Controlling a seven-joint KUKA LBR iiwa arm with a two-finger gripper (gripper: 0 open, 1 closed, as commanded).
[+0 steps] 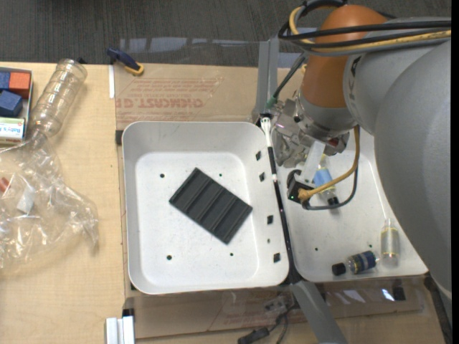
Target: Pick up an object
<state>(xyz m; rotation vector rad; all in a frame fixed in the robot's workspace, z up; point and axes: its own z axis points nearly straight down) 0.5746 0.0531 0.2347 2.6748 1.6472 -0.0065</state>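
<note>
Objects for picking lie in both white bins below me: a dark ribbed slab [211,205] sits flat and skewed in the middle of the left bin [143,264], well apart from every wall, and in the right bin [315,256] a small bottle with a blue band [355,263] lies on its side near the front edge, with a small clear vial [389,241] just beside it toward the right. My claw [313,165] hangs over the back part of the right bin, close to the wall the two bins share, under my orange wrist band [337,49]. Something pale and blue [322,178] shows right at its tip, but cables and my own body crowd the spot, so I cannot tell how the claw stands or whether it holds that thing. Off to the left, on the wooden bench [93,292], rest a clear plastic bottle [56,97], crumpled clear wrap [39,206] and a box of coloured blocks [14,95].
</note>
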